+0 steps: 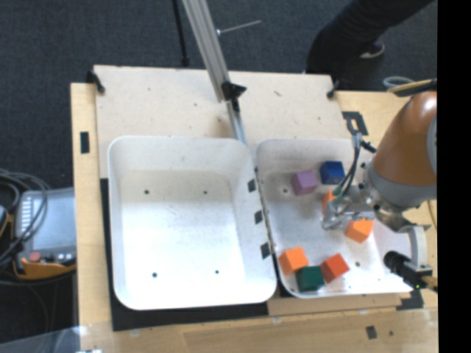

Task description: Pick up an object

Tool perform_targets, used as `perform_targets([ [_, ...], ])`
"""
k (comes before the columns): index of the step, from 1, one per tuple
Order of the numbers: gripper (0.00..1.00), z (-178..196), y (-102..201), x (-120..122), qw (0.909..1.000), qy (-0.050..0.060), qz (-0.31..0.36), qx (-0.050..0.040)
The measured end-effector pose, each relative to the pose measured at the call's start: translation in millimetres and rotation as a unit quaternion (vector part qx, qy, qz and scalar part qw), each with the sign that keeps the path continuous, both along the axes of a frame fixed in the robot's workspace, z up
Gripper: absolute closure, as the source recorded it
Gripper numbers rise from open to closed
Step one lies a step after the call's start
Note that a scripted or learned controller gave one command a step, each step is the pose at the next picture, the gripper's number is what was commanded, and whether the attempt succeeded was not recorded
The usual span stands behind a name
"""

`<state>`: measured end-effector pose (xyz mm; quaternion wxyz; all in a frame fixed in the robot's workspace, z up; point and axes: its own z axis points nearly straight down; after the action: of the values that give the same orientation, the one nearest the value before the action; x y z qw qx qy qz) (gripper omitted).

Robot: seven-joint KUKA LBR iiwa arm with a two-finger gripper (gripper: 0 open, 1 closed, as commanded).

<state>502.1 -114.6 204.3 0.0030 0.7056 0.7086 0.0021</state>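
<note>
Seen from the fixed overhead camera, a grey KUKA arm [412, 153] with an orange band reaches in from the right over the right-hand white bin [276, 169], one of two shallow bins set side by side on a wooden bench [169, 101]. Its gripper [337, 215] hangs low over the middle of that bin, metal parts and cables crowding the tip; whether the claw is parted or closed cannot be made out, and nothing can be seen held between its fingers.

Six blocks lie in the right bin. A purple cube [303, 182] and a blue cube [332, 172] sit near each other toward the bin's far side, just left of the gripper. A small orange piece [328, 197] peeks out at the gripper's left edge. An orange cube [359, 230] rests just beside the gripper, to its lower right. Along the near wall, an orange block [294, 259], a dark green cube [310, 278] and a red-orange cube [335, 267] cluster together, the green one touching its neighbours.

The left-hand white bin [118, 197] stands beside it. An aluminium post [206, 43] rises slantwise from the bench's far side, between the bins. A grey control pendant [40, 226] with cables lies on the dark floor at left.
</note>
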Motion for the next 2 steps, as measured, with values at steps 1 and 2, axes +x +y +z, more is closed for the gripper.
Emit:
perform_targets([
  [1,1.00,52.5,8.0,-2.9,1.0000,0.000,0.000,-0.0001],
  [2,1.00,44.9,67.6,5.3,1.0000,0.004,0.001,0.0009],
])
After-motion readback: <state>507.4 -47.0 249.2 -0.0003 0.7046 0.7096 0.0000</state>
